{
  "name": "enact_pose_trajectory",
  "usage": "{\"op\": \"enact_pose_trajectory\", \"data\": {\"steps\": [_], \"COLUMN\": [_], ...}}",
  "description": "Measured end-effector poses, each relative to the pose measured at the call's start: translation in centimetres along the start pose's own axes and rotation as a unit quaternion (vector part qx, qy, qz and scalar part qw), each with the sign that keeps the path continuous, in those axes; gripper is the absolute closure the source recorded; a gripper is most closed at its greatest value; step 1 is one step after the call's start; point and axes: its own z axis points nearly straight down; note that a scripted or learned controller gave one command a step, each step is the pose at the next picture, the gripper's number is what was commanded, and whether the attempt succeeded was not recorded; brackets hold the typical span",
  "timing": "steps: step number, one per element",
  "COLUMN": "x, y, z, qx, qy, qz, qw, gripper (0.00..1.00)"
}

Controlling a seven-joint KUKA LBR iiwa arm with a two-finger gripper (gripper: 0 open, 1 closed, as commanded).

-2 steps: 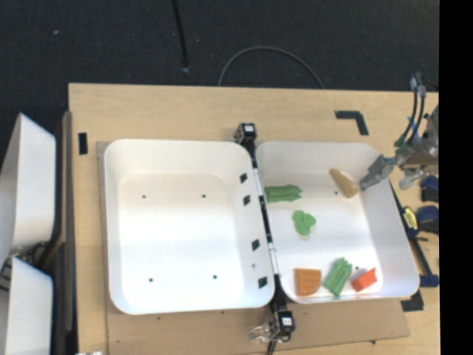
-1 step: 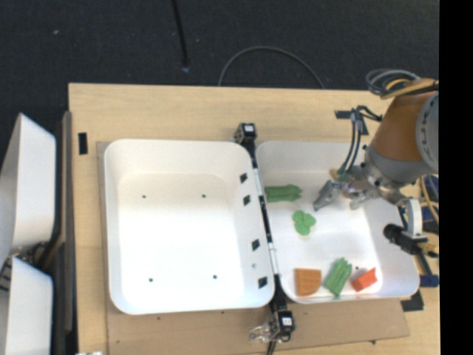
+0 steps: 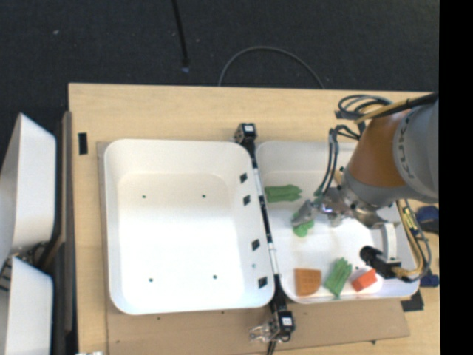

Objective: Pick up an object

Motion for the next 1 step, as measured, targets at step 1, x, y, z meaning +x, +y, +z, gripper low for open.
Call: {"op": "enact_pose_trajectory", "data": {"steps": [1], "x": [-0.18], "y": [0.42], "z": [-1.52], "qx": [-0.005], "qy": [0.0], "qz": [0.001], "qw": [1.0], "gripper": [1.0]}}
